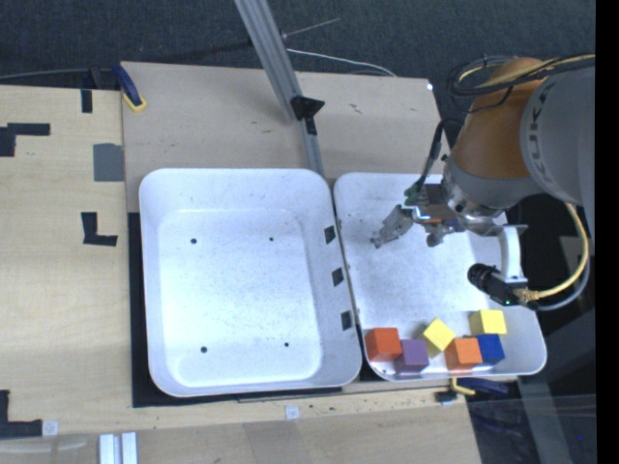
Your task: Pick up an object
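Jaws (411,227) spread, holding nothing, above right bin (387,193), blocks (437,342) well apart at near edge

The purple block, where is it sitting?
The purple block lies at the right bin's near edge, between an orange block and a yellow block.

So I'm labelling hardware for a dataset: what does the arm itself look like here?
The arm is grey with a rounded orange band above the wrist. A yellow cable loops beside it to a black fitting. The gripper is small, grey metal, with thin dark wires running along the wrist.
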You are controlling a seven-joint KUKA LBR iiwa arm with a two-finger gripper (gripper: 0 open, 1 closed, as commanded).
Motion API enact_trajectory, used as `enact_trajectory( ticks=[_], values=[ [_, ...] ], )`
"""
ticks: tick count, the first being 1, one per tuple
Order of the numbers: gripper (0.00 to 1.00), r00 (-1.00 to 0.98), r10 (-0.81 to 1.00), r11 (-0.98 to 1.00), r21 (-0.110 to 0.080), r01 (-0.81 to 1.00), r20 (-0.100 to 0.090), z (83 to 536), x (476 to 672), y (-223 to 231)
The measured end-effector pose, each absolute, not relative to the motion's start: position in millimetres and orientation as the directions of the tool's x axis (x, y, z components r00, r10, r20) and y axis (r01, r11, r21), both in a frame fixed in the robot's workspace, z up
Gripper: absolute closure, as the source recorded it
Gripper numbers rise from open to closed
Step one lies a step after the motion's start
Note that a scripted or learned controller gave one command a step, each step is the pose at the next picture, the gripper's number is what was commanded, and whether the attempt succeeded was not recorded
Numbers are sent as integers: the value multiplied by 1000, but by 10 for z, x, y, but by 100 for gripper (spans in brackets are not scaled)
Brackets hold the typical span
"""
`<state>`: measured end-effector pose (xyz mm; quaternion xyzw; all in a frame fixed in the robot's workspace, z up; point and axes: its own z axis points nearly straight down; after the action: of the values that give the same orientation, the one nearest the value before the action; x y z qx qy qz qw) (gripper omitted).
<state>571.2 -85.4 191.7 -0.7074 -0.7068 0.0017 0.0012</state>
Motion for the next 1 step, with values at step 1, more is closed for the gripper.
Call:
enact_trajectory(
  ticks=[1],
  values=[
    [0,-2,1000,2,8,1000,-1,4255,5180,-688]
  ],
)
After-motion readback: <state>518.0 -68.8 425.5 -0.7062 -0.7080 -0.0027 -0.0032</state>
